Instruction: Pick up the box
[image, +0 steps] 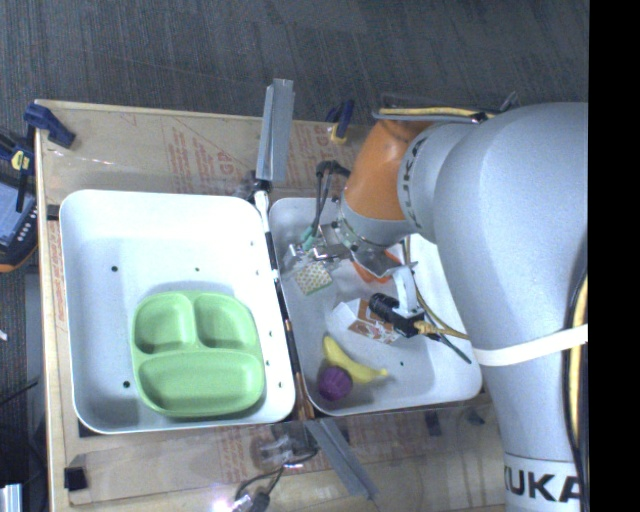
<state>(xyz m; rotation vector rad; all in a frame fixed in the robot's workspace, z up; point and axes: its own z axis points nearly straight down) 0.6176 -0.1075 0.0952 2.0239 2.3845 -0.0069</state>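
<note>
Item: small flat cardboard box with white, orange and red print (367, 321), lying in the right-hand shallow white plastic bin (452, 381), about mid-bin, slightly tilted, partly overlapped on its right side by black hardware belonging to the arm. It rests on the bin floor (nothing visibly grips it).

Claw (312, 268): low in the upper-left part of the same bin, close to the bin's left wall, up and to the left of the box and apart from it. A pale perforated pad-like face shows at its tip; whether its two digits are spread or pressed together cannot be told from this angle.

Adjacent contents, right bin: curved yellow banana (350, 360), just below the box; round purple plum-like fruit (335, 382), touching or just beside the banana's lower left end, near the bin's front wall.

Arm: large grey jointed robot arm (500, 250) with orange band (378, 180) above the wrist, entering from the right and covering much of the right bin's far side.

Left-hand shallow white plastic bin (90, 250): holds one light green three-compartment plastic tray (198, 352), lying flat in the front half.

Support: tan wooden bench (150, 140), carrying both bins side by side, with blue clamps at its rear edge.
</note>
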